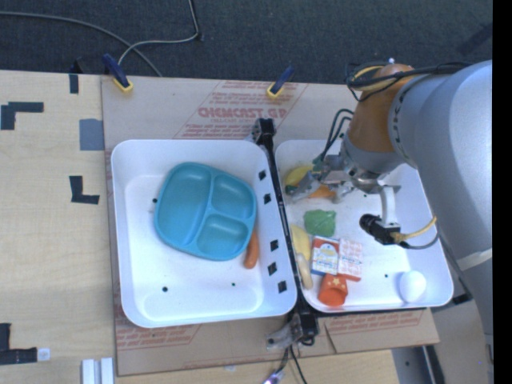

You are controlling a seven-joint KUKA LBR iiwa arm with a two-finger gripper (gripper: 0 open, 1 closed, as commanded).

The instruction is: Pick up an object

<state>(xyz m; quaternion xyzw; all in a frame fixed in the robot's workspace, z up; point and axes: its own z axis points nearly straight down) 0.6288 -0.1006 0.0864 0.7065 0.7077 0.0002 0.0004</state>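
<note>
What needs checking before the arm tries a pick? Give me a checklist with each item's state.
1. Gripper over the right bin: ok, it sits at the bin's upper left.
2. Target under it: ok, a yellow item and an orange item lie right there.
3. Whether either item is already gripped: cannot tell.
4. Crowding: not ok, the two items touch, and the green item lies just below.
5. Margin to the divider: not ok, the gripper is close to it.
6. Left bin out of the way: ok, the blue tray and carrot lie beyond the divider.
</note>
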